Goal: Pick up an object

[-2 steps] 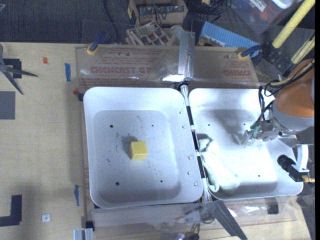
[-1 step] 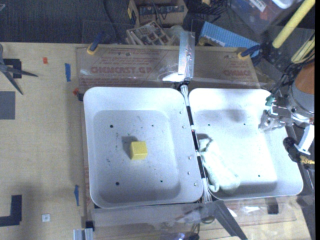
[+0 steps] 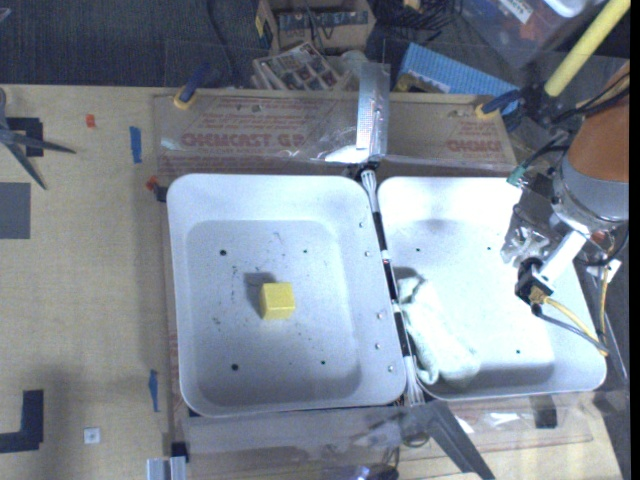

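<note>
The claw (image 3: pixel 527 240) is hanging over the right-hand side of the right bin (image 3: pixel 470 203), at the end of the grey arm (image 3: pixel 598 173) reaching in from the view's right. It is showing as a tangle of metal seen from above, and I cannot tell whether it is open or closed. Nothing is showing in its grip.

Nearest to it, a white soft bundle (image 3: pixel 438 340), possibly crumpled cloth, is lying in the same bin. From the claw it is sitting to the view's left and lower in the picture, pressing against the wall that the two bins are sharing. Its long axis is running along that wall, so a grasp across its narrow width would probably be closing toward and away from the wall.

Farther off the same way, past the shared wall, a small yellow cube (image 3: pixel 278 300) is resting alone near the middle of the left bin (image 3: pixel 300 373), well apart from every wall. It is lying almost straight to the claw's left in the view, only a little lower, and being a cube it is offering no long axis to line up with.

Farthest out, the desk (image 3: pixel 80 268) is stretching beyond the left bin.

Judging from this, the bundle is demanding the shorter travel and the cube the cleaner approach.
</note>
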`<state>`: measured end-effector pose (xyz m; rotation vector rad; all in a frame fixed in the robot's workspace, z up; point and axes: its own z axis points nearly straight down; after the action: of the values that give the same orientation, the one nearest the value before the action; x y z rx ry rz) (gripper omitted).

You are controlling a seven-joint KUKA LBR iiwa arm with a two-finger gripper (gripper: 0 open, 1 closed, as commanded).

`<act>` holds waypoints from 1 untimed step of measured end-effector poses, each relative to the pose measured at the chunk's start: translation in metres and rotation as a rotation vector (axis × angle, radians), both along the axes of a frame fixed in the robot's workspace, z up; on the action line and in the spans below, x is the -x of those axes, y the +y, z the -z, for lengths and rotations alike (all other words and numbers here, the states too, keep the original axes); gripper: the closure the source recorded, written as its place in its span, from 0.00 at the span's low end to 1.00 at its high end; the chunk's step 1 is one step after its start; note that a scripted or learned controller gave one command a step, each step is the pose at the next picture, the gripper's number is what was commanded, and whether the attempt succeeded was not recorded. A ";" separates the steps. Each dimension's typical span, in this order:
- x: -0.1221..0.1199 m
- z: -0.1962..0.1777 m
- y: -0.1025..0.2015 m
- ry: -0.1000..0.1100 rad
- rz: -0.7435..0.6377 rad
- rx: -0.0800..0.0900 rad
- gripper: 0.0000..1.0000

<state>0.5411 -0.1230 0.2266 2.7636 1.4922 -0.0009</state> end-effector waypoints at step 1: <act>0.007 0.008 0.026 0.004 0.277 -0.002 1.00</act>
<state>0.5343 -0.0968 0.2183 2.9462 1.0975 -0.0047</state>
